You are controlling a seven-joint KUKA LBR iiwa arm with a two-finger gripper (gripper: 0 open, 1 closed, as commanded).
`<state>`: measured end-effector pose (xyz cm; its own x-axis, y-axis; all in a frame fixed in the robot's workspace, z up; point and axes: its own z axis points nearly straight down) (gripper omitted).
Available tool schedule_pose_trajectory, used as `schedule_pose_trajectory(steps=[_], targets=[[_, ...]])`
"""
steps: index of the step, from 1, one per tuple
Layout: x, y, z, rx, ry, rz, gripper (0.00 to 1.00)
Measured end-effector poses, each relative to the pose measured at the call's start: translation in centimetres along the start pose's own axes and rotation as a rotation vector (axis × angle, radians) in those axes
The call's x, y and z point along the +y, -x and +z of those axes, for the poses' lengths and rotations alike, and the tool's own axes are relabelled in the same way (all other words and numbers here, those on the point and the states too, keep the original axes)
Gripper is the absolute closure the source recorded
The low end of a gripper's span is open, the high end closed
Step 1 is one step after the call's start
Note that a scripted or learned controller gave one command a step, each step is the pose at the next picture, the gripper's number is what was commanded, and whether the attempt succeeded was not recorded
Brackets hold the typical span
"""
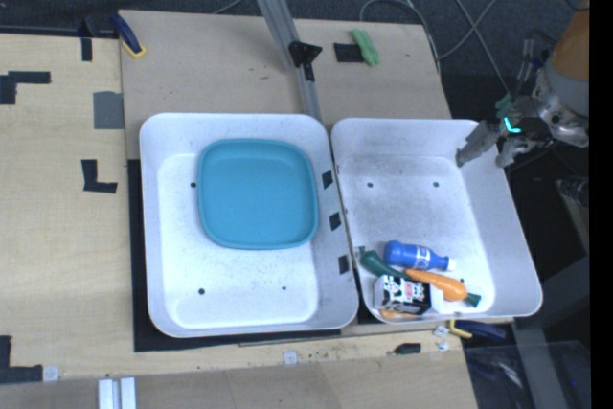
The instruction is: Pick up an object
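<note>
At the right bin's [498, 206] far right rim, the gripper [487, 148] hangs with its two dark fingers splayed apart and nothing between them, well away from anything it could take. The pickable things lie heaped in that bin's near corner, likely because the floor dips toward the rounded wall: a blue bottle [416, 256] on its side, smooth and cylindrical with a white band; an orange carrot [439, 283], tapered, with a green tip, lying just below and touching the bottle; and a small black-and-white toy [400, 293] tucked against the near wall beside them. A green piece pokes out at the pile's left, too small to name. The left bin [168, 206] holds a teal plate [257, 193], square with rounded corners, matte and flat, set squarely in the middle. Both bins are glossy white plastic with speckled, scuffed floors. My guess is the bottle, lying uppermost and round, offers the easiest grasp, though the crowding could make fingers snag its neighbours.
</note>
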<state>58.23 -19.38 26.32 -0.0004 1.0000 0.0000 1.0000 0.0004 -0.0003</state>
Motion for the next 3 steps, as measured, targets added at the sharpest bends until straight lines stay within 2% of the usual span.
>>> schedule_pose_trajectory(steps=[1, 2, 3], targets=[[0.0, 0.0, 0.0, 0.000, 0.000, 0.000, 0.00], [-0.4, 0.1, 4.3, 0.001, -0.004, 0.000, 0.00], [-1.0, -0.2, 10.5, 0.001, -0.006, 0.000, 0.00]])
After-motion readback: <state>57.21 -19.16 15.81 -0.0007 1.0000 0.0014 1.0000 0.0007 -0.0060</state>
